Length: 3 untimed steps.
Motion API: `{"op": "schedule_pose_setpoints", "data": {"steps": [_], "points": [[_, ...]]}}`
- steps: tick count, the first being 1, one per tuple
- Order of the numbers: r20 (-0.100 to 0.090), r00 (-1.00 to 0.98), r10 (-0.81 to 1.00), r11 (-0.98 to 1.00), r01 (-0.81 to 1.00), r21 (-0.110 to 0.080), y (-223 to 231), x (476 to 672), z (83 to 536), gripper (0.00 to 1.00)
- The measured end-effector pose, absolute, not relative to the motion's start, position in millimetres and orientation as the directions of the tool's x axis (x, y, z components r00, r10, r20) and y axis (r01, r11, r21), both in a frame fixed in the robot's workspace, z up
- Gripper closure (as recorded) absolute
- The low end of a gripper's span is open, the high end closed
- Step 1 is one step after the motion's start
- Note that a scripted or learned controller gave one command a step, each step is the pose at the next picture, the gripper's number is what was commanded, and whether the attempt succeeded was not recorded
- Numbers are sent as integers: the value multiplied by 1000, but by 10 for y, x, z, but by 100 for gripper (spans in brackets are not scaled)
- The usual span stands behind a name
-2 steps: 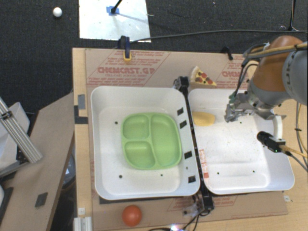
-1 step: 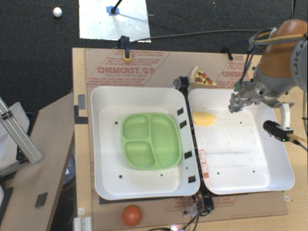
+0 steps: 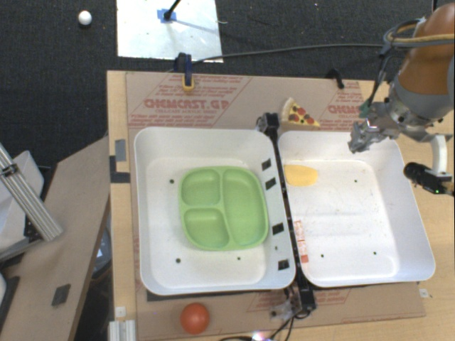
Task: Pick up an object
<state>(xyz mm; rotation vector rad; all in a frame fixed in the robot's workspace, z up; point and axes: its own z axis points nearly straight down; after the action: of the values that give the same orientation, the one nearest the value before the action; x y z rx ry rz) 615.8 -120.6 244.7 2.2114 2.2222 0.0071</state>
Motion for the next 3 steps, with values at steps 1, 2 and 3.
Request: {"op": "schedule_pose_setpoints", "data": {"steps": [1,2,3], "points": [[2,-9,1000,9,1000,2,-751,6141,2457,100],[2,-10,1000,10,1000,2,-188,6099,2498,100],[2,-10,1000,10,1000,2,394,6049,2476,100]]}}
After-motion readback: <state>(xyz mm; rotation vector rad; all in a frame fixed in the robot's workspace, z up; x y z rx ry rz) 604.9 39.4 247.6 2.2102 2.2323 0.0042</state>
